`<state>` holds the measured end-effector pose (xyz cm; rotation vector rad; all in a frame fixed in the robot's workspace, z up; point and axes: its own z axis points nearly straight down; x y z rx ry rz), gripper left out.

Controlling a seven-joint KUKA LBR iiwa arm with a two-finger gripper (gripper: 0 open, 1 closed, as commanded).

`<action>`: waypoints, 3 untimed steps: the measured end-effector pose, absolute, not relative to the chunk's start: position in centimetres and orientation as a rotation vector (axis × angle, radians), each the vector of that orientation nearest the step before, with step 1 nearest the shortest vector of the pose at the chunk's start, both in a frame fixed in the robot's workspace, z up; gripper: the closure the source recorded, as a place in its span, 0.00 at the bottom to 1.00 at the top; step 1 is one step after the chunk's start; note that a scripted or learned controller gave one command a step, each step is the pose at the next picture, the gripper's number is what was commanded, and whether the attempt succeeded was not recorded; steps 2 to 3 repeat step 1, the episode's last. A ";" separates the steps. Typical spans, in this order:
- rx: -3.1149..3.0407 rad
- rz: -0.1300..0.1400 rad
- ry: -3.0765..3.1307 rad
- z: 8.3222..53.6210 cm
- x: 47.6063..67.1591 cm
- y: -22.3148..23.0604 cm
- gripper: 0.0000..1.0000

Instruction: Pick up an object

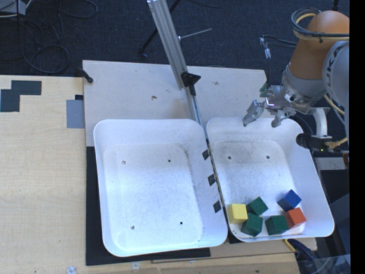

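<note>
Several small blocks lie in the near corner of the right bin [251,153]: a yellow cube [238,212], three green blocks [258,205] [251,225] [276,225], a blue cube [290,199] and an orange cube [295,216]. My gripper [263,116] hangs above the far rim of the right bin, well away from the blocks. Its two fingers [251,115] are spread apart with nothing between them.
The left bin [148,153] sits beside the right one, with a divider of black clips between them. A slanted metal rail [171,44] rises behind the bins. A light wooden bench top [40,170] extends to the left.
</note>
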<state>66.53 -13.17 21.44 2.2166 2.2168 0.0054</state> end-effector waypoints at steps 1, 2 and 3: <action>2.221 -0.003 2.225 8.9 66.8 -9.9 0.00; 2.221 -0.003 2.225 8.9 66.8 -9.9 0.00; 2.221 -0.003 2.225 8.9 66.8 -9.9 0.00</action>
